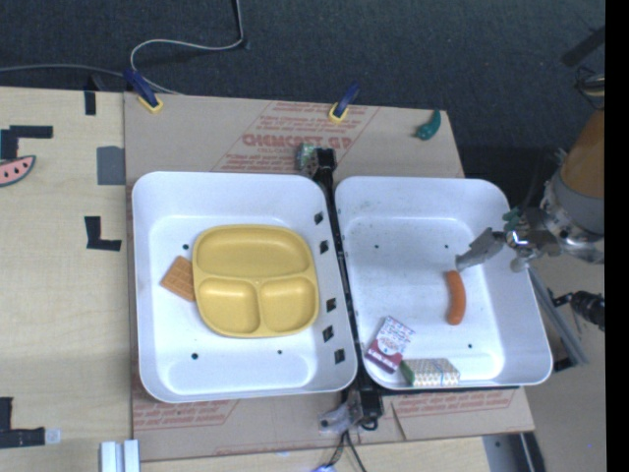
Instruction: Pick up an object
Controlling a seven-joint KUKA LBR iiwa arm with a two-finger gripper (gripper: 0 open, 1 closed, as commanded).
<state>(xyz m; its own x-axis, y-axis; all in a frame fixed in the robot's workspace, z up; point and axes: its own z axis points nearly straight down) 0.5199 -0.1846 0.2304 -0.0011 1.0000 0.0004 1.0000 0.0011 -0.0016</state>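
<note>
While our gripper (482, 251) hovers over the right white plastic bin (393, 200), finger state unreadable, we see the small orange sausage-shaped toy (455, 296) just below-left of it, long axis roughly vertical in view, unheld.

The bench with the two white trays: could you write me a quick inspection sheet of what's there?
Surface: cardboard sheet under two white bins.
Job's things: right bin holds an orange sausage, a red-and-white packet and a small box.
Clutter: left bin holds a yellow divided plate over a brown cracker.
Grippers: gripper above the right bin, near the sausage.
Cables: white cable behind the bench.
Surroundings: dark carpet.
</note>
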